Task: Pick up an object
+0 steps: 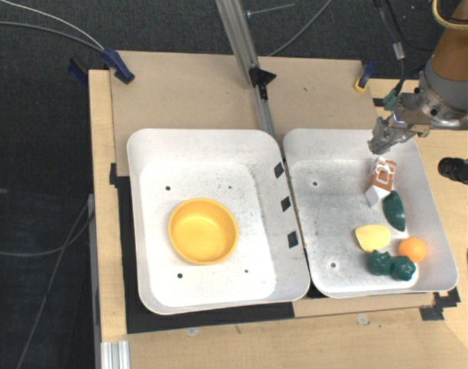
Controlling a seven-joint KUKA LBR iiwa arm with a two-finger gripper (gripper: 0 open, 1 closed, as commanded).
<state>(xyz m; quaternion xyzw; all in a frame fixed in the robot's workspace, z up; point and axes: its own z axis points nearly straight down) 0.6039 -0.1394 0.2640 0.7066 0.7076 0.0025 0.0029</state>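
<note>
Gripper [384, 141] fingers hang near the far edge of the right bin [330, 206], directly above a small orange-and-white carton [381, 178]; they look drawn close together, but the metal parts blur into one another and into the white bin wall behind them, so whether they are spread or pressed together cannot be told, nor whether their tips touch the carton's top. Nothing can be made out between them. Behind the fingers the grey wrist and the orange band [453, 52] of the arm run off the right edge and the top corner, so most of the arm is cut from sight. The carton stands tilted, its lower end close to a dark green oblong piece [393, 211] whose form is hard to name. Nearer the front of the same bin lie a pale yellow piece [373, 237], a small orange ball [412, 249] beside it, and two dark green lumps [390, 265] that touch each other and may be one thing or two. In the left bin [149, 206] a yellow bowl [203, 230] sits upright, apart from the walls. A slim metal pole [237, 29] crosses the tan bench [187, 91] from the top edge down to the seam between the bins, hiding part of the board beneath. A blue clamp [117, 64] grips the bench's far left corner, and thin cables trail over the dark floor.
</note>
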